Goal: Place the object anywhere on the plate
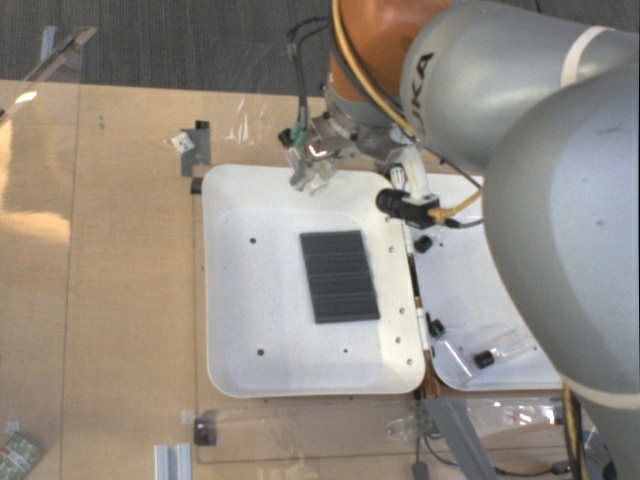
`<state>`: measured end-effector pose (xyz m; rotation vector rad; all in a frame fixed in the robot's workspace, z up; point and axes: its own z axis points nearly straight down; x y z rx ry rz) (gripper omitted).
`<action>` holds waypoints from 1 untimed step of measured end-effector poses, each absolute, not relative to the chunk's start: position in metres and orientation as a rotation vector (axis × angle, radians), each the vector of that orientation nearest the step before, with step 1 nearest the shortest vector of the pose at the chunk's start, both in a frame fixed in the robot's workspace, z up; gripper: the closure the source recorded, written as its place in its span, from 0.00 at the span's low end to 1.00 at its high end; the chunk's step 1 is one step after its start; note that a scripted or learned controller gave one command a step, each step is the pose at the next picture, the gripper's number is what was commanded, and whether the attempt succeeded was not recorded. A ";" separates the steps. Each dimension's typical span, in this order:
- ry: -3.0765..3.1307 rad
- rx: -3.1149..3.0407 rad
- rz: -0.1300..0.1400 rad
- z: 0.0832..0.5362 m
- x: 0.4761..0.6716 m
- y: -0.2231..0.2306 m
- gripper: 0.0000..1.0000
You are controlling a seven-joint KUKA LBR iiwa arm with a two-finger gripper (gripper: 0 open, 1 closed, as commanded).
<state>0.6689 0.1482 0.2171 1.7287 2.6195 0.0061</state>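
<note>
A dark grey ribbed rectangular plate (340,276) lies flat near the middle of the left bin (240,358). My gripper (312,173) hangs over the far edge of that bin, above and a little left of the plate's far end. A small black object (484,359) lies in the right bin (470,268) near its front edge, beside a clear strip, far from the gripper. Nothing I can make out sits in the gripper.
The grey arm with its orange band covers most of the right bin and the upper right of the view. A black fitting with a yellow cable (405,206) hangs over the divide between the bins. Small brackets (196,148) sit on the wooden bench.
</note>
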 end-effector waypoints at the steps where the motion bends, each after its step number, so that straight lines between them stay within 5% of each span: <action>1: 2.803 1.408 0.008 0.231 0.669 0.208 1.00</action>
